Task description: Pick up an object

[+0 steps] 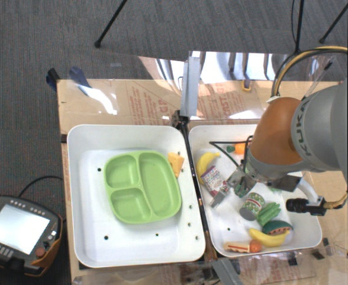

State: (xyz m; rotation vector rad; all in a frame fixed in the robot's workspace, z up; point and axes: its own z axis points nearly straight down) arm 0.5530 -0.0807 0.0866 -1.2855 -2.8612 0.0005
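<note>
Two bins sit side by side on the surface point(103, 100). Left bin point(82, 159) holds a divided plate point(143, 186). Right bin point(307, 233) holds a can point(253, 205), with a banana point(268, 237) nearer the front edge.

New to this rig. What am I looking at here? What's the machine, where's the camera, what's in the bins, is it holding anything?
One fixed camera looks down at a slant on two white bins. The grey arm with the orange band reaches in from the right; its gripper hangs low over the right bin. That bin holds toys: two bananas, a small packet, a can, green pieces, a sandwich-like toy. The left bin holds a green divided plate and a yellow wedge. I can't tell whether anything is held.
</note>
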